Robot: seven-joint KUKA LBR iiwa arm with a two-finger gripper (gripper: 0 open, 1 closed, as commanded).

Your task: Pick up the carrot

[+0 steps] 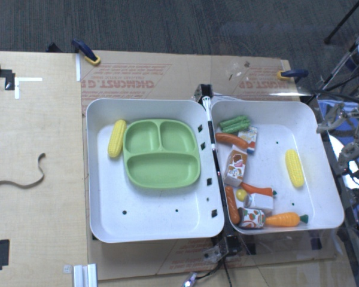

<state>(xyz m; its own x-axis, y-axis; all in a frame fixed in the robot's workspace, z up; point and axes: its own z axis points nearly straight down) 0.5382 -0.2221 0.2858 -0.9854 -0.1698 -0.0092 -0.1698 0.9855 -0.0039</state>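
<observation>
- A loose cord (21, 181) is seen on the bare bench (36, 136) toward its left edge.
- The left bin (107, 214) carries a corn cob (116, 138) at its left side, just beside a green divided plate (162, 152) that lies in the bin's far half.
- The right bin (323, 172) touches the left one along the middle seam; its left side is crowded with toy food: a green pod (235, 124) at the far end, small cartons (236, 166), and several orange pieces.
- A second corn cob (294, 167) lies apart, toward the right wall of the right bin.
- The carrot (282, 220) is taken to be the orange piece with the green tip lying flat along the near edge of the right bin, close to its near right corner, just beside a carton (252, 218). Other orange pieces nearby could be mistaken for it.
- No gripper is made out over the bins, so its state cannot be told.
- The step in hand is judged to be the approach: nothing has been grasped yet.
- The next move calls for a descent over the carrot's middle, with the fingers set across its length and kept clear of the near wall and the carton.
</observation>
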